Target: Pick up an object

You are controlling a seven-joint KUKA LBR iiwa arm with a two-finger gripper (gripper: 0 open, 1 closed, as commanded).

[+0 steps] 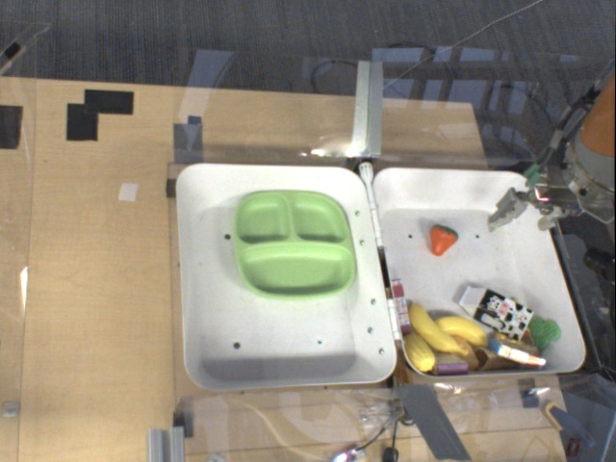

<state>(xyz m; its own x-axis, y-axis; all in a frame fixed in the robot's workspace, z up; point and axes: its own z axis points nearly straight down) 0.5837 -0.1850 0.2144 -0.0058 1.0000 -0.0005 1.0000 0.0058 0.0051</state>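
Note:
The right bin [481, 189] holds a small orange-red toy with a green top [442, 240] near its middle. A pile lies at its front: yellow bananas [438, 333], a black-and-white patterned box [500, 308], a green lump [545, 332] and a marker-like stick [520, 356]. My gripper [526, 215] hangs over the bin's far right side, well to the right of the orange-red toy. Its fingers are spread open with nothing between them.
The left bin [207, 335] carries a green divided plate [294, 242]. A metal divider [377, 248] runs between the bins, and an upright metal post [369, 109] stands behind them. The arm's wrist [592, 162] sits at the right edge.

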